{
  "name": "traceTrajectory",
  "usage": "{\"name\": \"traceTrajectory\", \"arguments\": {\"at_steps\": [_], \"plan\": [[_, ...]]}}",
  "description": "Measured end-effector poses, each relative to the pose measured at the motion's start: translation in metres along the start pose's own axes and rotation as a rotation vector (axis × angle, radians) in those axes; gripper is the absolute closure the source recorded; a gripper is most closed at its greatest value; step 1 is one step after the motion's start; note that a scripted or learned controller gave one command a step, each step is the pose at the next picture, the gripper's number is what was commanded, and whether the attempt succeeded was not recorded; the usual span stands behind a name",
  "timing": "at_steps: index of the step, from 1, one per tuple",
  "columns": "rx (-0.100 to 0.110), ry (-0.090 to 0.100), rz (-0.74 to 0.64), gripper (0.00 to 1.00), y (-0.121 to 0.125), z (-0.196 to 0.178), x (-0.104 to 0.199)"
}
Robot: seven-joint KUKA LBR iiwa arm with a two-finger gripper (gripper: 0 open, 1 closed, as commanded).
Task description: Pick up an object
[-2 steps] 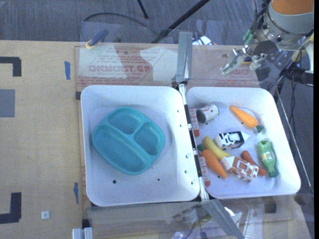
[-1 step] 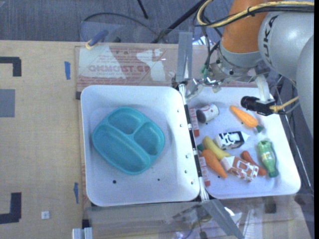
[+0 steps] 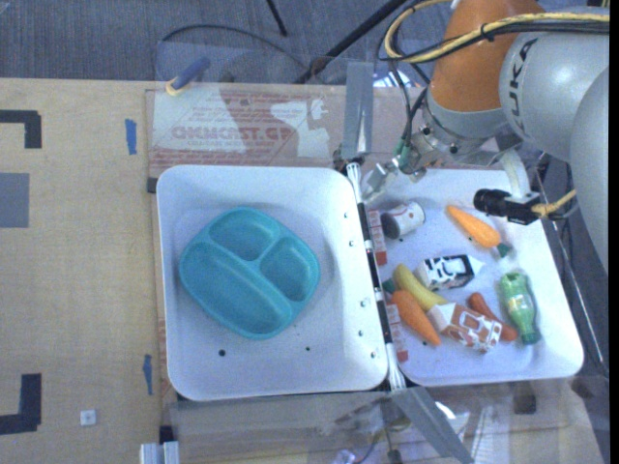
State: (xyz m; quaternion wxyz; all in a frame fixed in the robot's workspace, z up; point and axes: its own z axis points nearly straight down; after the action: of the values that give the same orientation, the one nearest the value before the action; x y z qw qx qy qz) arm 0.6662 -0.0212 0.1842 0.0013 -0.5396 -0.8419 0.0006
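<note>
My gripper (image 3: 398, 168) hangs over the far left corner of the right bin (image 3: 556, 356), below the orange band of the arm (image 3: 479, 42). Just in front of it lies a small white and grey can (image 3: 402, 220) on its side. Further right sits an orange carrot (image 3: 473, 225). A black and white carton (image 3: 451, 271), a yellow banana (image 3: 418, 287), a second carrot (image 3: 417, 318), an orange and white box (image 3: 474, 329) and a green bottle (image 3: 518, 305) lie toward the bin's front. I see nothing held in the gripper.
The left bin (image 3: 184, 356) holds a teal divided plate (image 3: 250, 271). A metal divider (image 3: 372, 269) runs between the bins. A cardboard sheet (image 3: 242, 129) lies behind the left bin. Yellow cables (image 3: 426, 17) loop behind the arm.
</note>
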Motion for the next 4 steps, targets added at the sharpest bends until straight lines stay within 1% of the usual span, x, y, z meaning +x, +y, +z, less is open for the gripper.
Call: {"name": "traceTrajectory", "arguments": {"at_steps": [1,2,3,4], "plan": [[-0.003,-0.001,-0.460,0.00,-0.060,0.082,-0.094],[-0.008,-0.003,-0.455,1.00,-0.060,0.071,-0.095],[-0.004,-0.003,-0.410,1.00,-0.057,-0.034,-0.028],[-0.004,-0.003,-0.235,1.00,-0.039,-0.053,0.036]]}}
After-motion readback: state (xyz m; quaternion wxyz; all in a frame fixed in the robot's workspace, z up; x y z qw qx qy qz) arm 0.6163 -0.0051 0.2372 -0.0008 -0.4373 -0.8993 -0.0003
